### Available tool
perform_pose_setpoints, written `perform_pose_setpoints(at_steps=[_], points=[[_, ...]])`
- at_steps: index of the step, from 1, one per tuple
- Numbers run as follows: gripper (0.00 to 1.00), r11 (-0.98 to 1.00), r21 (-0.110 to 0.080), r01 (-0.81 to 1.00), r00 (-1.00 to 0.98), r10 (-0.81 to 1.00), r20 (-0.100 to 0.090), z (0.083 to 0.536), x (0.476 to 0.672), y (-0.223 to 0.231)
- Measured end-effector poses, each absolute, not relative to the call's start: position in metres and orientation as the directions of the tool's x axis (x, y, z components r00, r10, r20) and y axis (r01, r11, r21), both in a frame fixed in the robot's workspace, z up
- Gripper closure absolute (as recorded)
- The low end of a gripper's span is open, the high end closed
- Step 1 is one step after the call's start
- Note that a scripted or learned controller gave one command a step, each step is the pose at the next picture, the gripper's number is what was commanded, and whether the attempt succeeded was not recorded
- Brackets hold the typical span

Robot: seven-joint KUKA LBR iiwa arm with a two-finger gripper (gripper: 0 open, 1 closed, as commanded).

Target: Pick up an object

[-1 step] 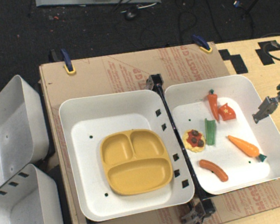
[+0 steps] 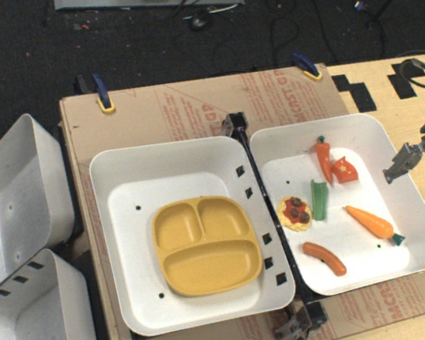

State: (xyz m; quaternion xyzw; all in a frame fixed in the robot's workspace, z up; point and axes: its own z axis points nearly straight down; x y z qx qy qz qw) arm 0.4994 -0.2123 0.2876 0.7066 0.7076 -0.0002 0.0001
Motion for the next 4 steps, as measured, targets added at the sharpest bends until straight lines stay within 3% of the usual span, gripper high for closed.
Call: perform_pose_setpoints(at_steps=[3, 4], points=[[0.0, -0.003, -0.006, 1.0, 0.003, 1.0, 0.003, 0.132, 0.486, -0.206], [1.0, -0.002, 0.0, 1.0, 0.002, 1.0, 0.0, 0.144, 0.488, -0.206]])
